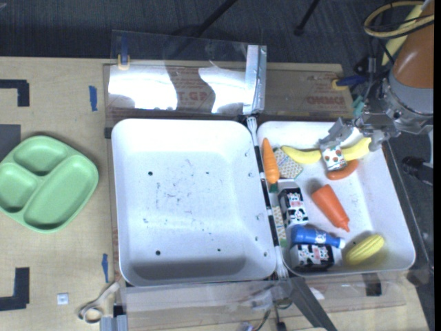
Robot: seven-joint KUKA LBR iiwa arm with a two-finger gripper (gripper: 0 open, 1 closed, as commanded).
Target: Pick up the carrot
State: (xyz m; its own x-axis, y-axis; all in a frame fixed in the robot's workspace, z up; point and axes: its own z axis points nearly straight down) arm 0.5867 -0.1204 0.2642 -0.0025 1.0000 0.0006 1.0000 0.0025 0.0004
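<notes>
The gripper [335, 143] hangs over the banana [324, 153] at the right bin's [393, 205] far end; how far it is open I cannot tell. The carrot [331, 207] lies near the banana, towards the bin's middle. A descent here would likely catch the banana instead.

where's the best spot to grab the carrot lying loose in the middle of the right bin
Probably the thick middle of the carrot, from straight above. It lies flat and slanted, wide end up-left, tip down-right, so set the fingers across its long axis. Bare floor shows on both long sides; the milk carton and lemon sit close by.
</notes>
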